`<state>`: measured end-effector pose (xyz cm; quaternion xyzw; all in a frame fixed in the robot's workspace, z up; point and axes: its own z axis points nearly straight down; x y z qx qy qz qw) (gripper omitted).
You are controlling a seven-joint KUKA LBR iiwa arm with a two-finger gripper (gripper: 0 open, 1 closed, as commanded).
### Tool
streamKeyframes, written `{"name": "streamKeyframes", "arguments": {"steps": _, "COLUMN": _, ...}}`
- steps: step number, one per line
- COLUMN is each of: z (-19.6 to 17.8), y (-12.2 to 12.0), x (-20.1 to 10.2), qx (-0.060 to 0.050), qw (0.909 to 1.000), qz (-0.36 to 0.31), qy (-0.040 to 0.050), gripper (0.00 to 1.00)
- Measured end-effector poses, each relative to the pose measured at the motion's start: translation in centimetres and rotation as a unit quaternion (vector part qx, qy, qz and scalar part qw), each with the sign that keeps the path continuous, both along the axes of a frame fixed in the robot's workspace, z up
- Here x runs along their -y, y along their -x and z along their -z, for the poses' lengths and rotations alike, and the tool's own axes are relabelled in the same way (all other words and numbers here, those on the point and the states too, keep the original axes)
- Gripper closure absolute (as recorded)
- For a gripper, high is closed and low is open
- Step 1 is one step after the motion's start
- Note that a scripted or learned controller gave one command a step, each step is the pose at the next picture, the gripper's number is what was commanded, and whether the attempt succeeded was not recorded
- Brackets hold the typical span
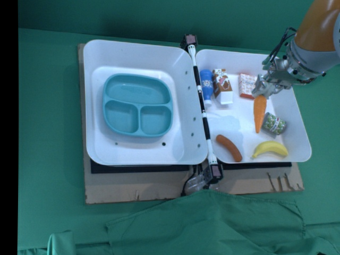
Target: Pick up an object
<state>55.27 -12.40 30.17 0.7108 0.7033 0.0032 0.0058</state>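
Observation:
My gripper (261, 91) is over the right bin (297, 116), near its far right side. It is shut on the thick top end of an orange carrot (259, 115), which points straight down from the fingers toward the bin floor. Whether the carrot's tip still touches the floor I cannot tell. Right of the carrot lies a small green can (274, 124).
The right bin also holds a yellow banana (270, 149), a sausage (229, 147), a blue bottle (206, 86), a brown-and-white carton (223, 86) and a red-and-white packet (247, 85). A teal divided plate (138, 104) sits in the left bin (95, 142). Green cloth (212, 222) covers the front.

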Motion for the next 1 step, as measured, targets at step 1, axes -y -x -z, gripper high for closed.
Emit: {"name": "streamKeyframes", "arguments": {"steps": 1, "z": -5.90, "y": 0.71, "x": 0.69, "qx": 0.000, "qw": 1.0000, "qz": 0.007, "qy": 0.0001, "gripper": 1.00}}
